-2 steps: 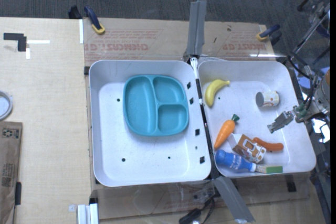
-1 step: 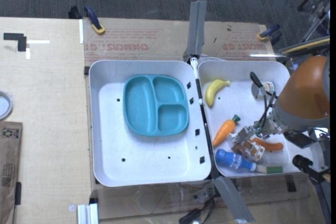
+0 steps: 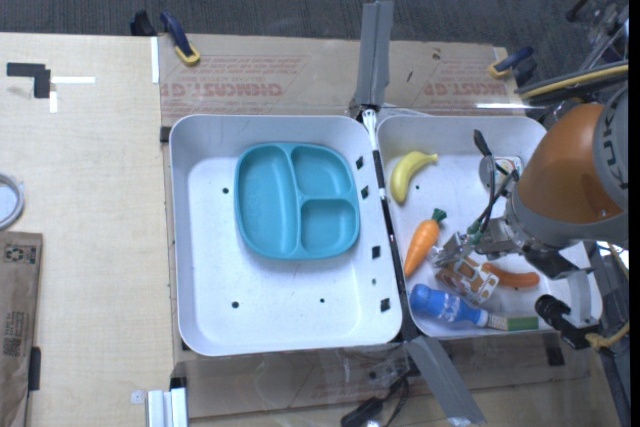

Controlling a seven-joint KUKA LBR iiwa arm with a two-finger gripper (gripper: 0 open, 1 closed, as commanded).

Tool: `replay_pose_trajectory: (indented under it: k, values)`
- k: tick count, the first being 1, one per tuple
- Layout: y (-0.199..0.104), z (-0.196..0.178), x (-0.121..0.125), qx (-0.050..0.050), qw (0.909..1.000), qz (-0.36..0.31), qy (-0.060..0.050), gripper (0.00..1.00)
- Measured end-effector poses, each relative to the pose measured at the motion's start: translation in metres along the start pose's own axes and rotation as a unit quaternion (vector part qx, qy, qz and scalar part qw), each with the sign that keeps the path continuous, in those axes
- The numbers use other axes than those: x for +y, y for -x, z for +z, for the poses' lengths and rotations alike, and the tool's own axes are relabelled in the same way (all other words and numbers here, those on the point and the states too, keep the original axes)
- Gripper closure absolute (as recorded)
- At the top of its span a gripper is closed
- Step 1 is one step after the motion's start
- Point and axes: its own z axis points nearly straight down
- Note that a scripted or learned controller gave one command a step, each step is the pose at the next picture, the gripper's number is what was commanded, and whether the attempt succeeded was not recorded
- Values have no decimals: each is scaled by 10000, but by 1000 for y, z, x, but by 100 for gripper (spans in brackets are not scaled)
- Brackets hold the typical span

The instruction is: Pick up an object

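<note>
Pincer (image 3: 462,250) sits low in the right bin (image 3: 455,137), down among the clutter near that bin's middle. Can't tell from here whether it's parted, closed, or gripping anything; the tip is lost against the objects beneath it.

Right bin contents, relative to the pincer:
- carrot (image 3: 422,244) just to its left, orange with a green top, lying at a slant, close to touching
- banana (image 3: 409,172) further up and left, near the bin's far corner, well apart
- small brown patterned item (image 3: 472,279) right under and just in front of the tip, looks in contact, can't confirm
- orange-red sausage-shaped piece (image 3: 512,277) just to its right, lying flat
- blue bottle (image 3: 447,306) with a white and green end, in front of it along the near wall, on its side

Left bin (image 3: 185,215) is well off to the pincer's left. It holds a teal divided plate (image 3: 297,200), three compartments, nothing in them, lying flat near the bin's centre.

Arm (image 3: 570,170) comes in from the right, orange band bulking over the right bin's right edge, wrist angled down and left into the bin. Dark cables (image 3: 492,200) run from the wrist toward the tip.

Both bins rest on a cardboard sheet (image 3: 260,73) on the bench.
</note>
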Motion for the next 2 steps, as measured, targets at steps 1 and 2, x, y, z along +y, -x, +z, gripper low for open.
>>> replay_pose_trajectory:
  k: [1,2]
  values:
    - [-2,-14,6,12,10000,-6,71,100]
    - [-4,-3,0,-5,9994,337,98,100]
